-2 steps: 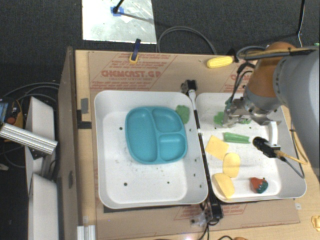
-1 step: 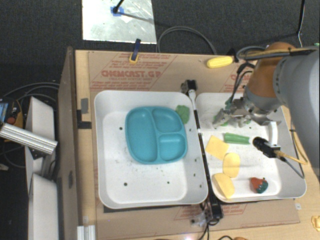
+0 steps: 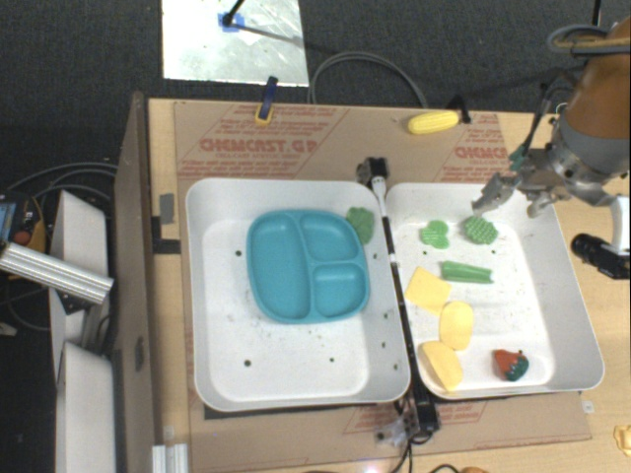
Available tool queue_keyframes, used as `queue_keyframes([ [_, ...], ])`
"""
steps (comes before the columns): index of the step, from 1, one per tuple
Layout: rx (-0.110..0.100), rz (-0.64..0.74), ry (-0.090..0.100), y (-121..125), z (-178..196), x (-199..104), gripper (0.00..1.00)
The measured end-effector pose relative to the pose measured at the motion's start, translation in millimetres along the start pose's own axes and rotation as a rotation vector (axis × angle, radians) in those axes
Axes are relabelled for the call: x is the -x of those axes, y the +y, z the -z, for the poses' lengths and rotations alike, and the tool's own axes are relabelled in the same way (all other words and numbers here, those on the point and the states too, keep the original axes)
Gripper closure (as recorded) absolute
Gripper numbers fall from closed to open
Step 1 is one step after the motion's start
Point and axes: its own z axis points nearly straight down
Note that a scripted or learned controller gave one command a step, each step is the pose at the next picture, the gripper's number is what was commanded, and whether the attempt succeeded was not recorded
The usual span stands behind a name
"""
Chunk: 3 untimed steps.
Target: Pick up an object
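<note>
The likeliest target, to my eye, is the ridged green toy piece (image 3: 480, 230) lying in the far part of the right bin (image 3: 577, 333), since the claw (image 3: 513, 193) hangs just beyond it, over the bin's far rim. The claw's two fingers look spread apart with nothing between them, so nothing is gripped yet; I judge it is lined up to come down rather than carrying anything off.

Just left of that piece sits a small green leafy toy (image 3: 434, 233), and a little nearer a green bar-shaped toy (image 3: 465, 273) lies across the bin. Nearer still are three pale yellow pieces (image 3: 441, 324), bunched against the bin's left wall and partly touching one another, which would make them awkward to take singly. A small red and green toy (image 3: 511, 365) rests alone toward the near right corner.

The left bin (image 3: 222, 363) holds a blue divided plate (image 3: 306, 266), with another green toy (image 3: 361, 224) tucked at its far right edge, against the wall between the bins. Out on the worktop (image 3: 325, 131) beyond the bins lies a yellow toy, perhaps a corn cob (image 3: 433, 121), well out of play.
</note>
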Motion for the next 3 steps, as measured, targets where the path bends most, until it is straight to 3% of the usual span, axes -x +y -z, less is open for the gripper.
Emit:
queue_keyframes([
  [1, 0.001, 0.004, -0.001, 47, -152, 16, 0.00],
  [2, -0.011, 0.007, 0.004, 29, -116, -16, 0.00],
  [3, -0.002, 0.007, -0.001, 71, -164, -6, 0.00],
])
